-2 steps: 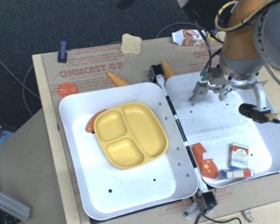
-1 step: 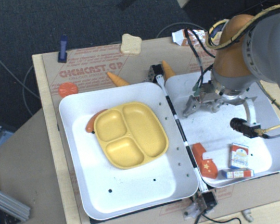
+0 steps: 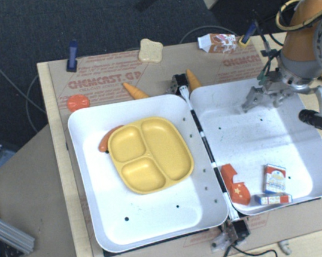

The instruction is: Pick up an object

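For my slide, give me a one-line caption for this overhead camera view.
KUKA arm's gripper hovers over the right bin, away from its small cartons; a yellow divided tray fills the left bin.

We see the arm [image 3: 307,35] reaching in from the right — orange band above the wrist — its hand [image 3: 259,98] pointing left and downward, nothing visible between its fingers.

Bright, even light from above washes the two white bins [image 3: 164,227] nearly to glare, with a soft grey shadow spreading across the right bin [image 3: 310,149] under the arm [image 3: 307,35]. The picture is slightly soft and grainy, and the dark floor [image 3: 1,35] around the surface [image 3: 104,73] loses detail.
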Robot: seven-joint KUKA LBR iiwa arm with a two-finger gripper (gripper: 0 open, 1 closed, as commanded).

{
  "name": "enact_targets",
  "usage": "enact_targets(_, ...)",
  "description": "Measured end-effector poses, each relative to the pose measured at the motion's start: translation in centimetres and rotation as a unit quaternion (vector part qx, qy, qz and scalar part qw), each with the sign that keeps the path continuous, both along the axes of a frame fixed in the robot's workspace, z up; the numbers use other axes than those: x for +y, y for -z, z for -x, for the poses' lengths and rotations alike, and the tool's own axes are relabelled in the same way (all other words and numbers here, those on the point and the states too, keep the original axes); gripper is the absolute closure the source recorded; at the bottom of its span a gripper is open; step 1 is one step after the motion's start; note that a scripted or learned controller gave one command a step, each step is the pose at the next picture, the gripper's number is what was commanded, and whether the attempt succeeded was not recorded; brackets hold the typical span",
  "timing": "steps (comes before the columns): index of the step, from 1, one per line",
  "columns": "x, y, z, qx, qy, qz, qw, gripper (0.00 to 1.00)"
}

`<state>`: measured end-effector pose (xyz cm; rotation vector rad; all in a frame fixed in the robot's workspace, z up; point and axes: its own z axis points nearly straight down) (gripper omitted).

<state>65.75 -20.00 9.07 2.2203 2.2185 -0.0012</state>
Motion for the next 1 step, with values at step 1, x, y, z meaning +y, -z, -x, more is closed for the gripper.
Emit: enact_targets(1, 3.35, -4.10, 9.02, 0.000, 0.000, -0.0010, 1.0000, 0.00)
